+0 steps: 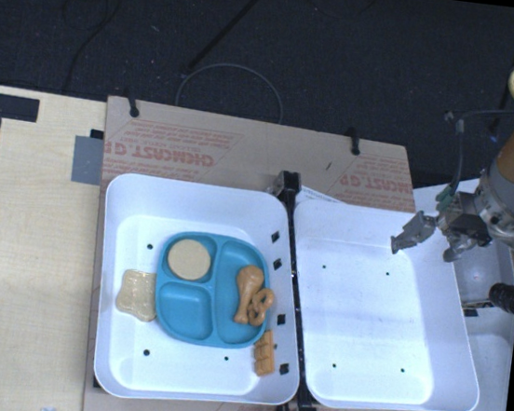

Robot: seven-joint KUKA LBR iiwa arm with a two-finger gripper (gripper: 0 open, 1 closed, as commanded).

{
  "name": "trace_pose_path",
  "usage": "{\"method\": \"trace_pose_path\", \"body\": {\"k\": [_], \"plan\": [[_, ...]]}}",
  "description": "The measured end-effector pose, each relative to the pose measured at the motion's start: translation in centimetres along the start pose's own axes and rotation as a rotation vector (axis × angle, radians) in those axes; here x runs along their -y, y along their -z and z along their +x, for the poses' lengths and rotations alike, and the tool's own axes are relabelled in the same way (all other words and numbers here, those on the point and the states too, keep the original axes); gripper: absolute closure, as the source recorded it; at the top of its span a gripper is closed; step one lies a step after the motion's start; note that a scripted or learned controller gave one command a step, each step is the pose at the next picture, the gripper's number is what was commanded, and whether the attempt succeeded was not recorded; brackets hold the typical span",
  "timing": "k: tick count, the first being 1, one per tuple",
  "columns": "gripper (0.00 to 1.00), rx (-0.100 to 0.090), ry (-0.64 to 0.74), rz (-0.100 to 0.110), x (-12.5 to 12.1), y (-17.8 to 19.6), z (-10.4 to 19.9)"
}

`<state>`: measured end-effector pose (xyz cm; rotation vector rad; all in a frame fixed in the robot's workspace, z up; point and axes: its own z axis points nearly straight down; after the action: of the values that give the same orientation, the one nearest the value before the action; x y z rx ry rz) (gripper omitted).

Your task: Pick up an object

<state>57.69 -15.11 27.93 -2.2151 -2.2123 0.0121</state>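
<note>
The left bin (115, 360) holds a blue divided plate (188, 315). A round tan biscuit (188, 258) lies in the plate's upper left section, and a brown drumstick-shaped piece (252, 294) in its right section. A pale bread-like slice (138, 294) rests against the plate's left edge. A small brown lump (264, 353) sits by the plate's lower right corner. My gripper (433, 240) hangs over the upper right corner of the right bin (375, 375), far from all these objects. It is open, with nothing between its fingers.
A black divider (288, 289) runs between the two bins. Both bins sit on a cardboard sheet (235, 155) on the bench. Cables and dark floor lie beyond the far edge. The arm's grey wrist (511, 200) stands at the right.
</note>
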Motion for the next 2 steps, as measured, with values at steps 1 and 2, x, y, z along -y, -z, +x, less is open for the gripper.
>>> {"method": "trace_pose_path", "body": {"k": [1, 2], "plan": [[0.0, 0.002, 0.002, -0.01, -0.2, 0.6, 0.0], [0.0, 0.0, 0.002, -0.005, -0.3, -4.4, 0.9]]}}
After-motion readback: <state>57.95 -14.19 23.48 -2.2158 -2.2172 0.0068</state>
